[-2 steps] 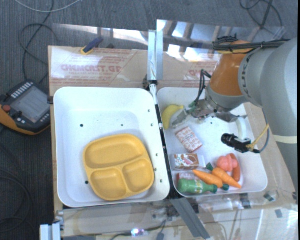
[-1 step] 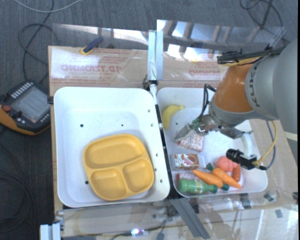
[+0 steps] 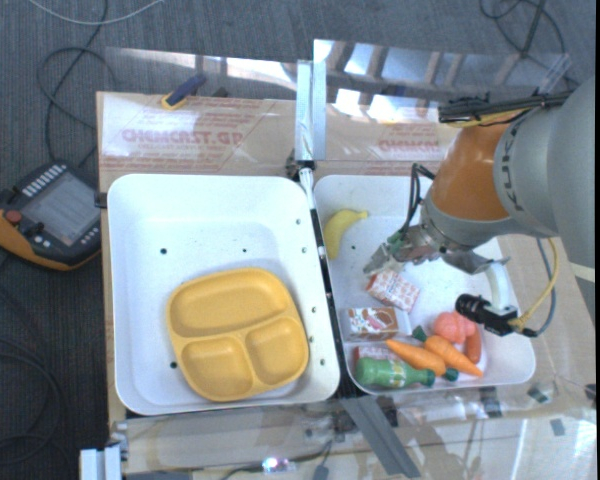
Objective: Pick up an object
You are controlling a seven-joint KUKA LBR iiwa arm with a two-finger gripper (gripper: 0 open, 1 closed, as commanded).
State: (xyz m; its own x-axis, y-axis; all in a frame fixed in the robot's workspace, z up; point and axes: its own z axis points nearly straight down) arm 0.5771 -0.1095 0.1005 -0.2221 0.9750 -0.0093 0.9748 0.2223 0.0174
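Note:
The right bin (image 3: 512,366) holds several toy foods. A yellow banana (image 3: 342,227) lies at its upper left. A small red and white carton (image 3: 394,289) sits in the middle, with a brown snack packet (image 3: 371,321) below it. Along the front lie a green bottle (image 3: 392,373), two orange carrots (image 3: 432,354) and a red-orange fruit (image 3: 454,327). My gripper (image 3: 390,256) hangs low in this bin, just above and left of the carton, right of the banana. Nothing shows between its fingers.
The left bin (image 3: 190,208) bears a yellow three-compartment tray (image 3: 238,331) at its front right. A metal divider (image 3: 308,118) rises behind the seam between the bins. An orange and black pendant (image 3: 45,216) lies on the floor at the left.

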